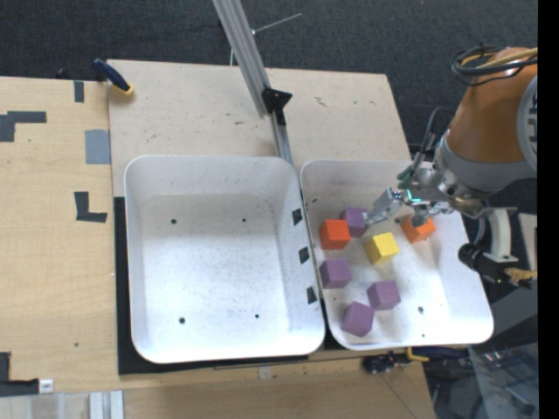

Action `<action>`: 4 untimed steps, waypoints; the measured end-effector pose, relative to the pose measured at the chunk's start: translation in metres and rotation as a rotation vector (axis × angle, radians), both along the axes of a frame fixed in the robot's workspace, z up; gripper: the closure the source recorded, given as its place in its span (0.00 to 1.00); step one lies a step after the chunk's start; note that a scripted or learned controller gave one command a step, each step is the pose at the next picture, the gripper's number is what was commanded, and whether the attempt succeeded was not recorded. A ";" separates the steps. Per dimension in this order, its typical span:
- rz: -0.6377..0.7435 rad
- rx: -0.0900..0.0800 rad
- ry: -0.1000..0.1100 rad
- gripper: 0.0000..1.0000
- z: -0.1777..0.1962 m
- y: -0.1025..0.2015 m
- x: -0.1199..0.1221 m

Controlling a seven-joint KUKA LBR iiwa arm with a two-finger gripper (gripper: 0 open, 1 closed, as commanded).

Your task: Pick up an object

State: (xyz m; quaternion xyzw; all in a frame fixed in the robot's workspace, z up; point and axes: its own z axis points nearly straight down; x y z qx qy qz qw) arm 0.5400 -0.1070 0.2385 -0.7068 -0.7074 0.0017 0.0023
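White bins, two: left bin (214, 260), right bin (454, 308) holding four purple cubes (336, 273), two orange cubes (334, 233), one yellow cube (382, 248). The gripper (384, 209) hovers above the yellow cube; its jaw state is unclear.

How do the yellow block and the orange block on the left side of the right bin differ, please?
The yellow block sits right of the orange block and slightly nearer the camera. The yellow block lies just below the gripper; the orange block is farther from it, closer to the right bin's left wall. Both are small cubes of similar size resting on the bin floor.
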 end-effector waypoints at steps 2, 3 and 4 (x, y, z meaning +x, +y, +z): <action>0.000 0.000 0.002 0.00 -0.052 0.007 -0.008; -0.001 -0.001 -0.004 0.00 -0.114 0.013 -0.006; 0.001 -0.001 -0.004 0.00 -0.123 0.013 -0.006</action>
